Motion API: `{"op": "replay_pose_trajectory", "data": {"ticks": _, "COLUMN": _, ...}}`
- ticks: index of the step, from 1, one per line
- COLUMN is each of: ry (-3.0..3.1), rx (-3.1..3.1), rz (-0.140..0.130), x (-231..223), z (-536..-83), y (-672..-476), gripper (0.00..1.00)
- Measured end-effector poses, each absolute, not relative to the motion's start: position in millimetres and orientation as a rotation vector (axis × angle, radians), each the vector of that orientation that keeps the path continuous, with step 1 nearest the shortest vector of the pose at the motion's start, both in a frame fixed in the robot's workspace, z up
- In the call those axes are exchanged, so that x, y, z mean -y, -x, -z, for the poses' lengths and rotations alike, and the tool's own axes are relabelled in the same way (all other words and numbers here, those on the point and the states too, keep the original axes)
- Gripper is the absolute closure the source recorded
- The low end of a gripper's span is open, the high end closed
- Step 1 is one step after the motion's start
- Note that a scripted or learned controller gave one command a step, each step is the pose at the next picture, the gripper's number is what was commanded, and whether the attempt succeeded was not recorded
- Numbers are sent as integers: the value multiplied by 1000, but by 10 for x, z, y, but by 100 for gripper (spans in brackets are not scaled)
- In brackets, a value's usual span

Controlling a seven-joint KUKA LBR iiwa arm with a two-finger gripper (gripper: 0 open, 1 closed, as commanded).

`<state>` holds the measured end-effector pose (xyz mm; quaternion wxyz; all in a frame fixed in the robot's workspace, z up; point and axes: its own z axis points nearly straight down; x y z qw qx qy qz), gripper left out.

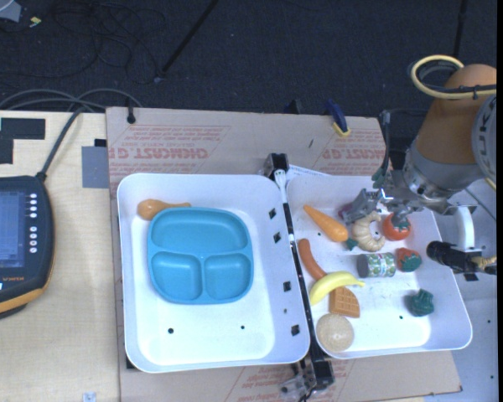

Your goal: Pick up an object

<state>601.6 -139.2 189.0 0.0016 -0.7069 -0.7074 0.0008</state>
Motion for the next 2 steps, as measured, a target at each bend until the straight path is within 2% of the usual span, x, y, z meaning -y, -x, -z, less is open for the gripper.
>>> {"op": "replay_pose_trajectory", "data": {"ticks": 1, "ry": 2213, "rx": 2222, "rz": -1, "x": 800, "z": -2277, "y": -5489, "gripper": 0}}
{"op": "replay_pose_trajectory", "data": {"ticks": 2, "ry": 2217, "rx": 2217, "rz": -4, "x": 838, "z": -2352, "y": -5506, "gripper": 100}}
